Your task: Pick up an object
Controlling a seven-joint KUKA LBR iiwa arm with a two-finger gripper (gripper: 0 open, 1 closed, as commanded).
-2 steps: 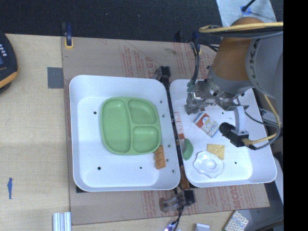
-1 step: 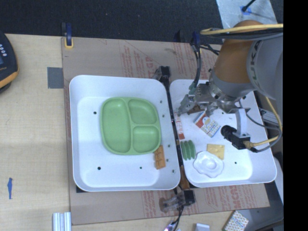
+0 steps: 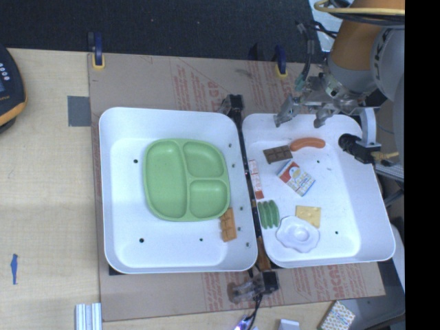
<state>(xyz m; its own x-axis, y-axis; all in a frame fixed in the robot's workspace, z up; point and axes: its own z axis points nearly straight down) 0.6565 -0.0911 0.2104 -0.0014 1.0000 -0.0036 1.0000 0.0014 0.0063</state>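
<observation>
Tool point(image 3: 301, 120) with fingers spread wide, nothing between them, hovering over the far rim of the right bin point(image 3: 371, 218); just nearer than the tool, orange sausage point(image 3: 306, 144), brown chocolate piece point(image 3: 278, 154), small carton point(image 3: 296, 178); farther off, cheese slice point(image 3: 308, 215), fried egg point(image 3: 298, 235), green pods point(image 3: 267, 213)

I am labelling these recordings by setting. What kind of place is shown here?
Probably a robotics lab bench: a robot arm over two white bins, toy food such as a fried egg, and cardboard clamped to the table.
</observation>
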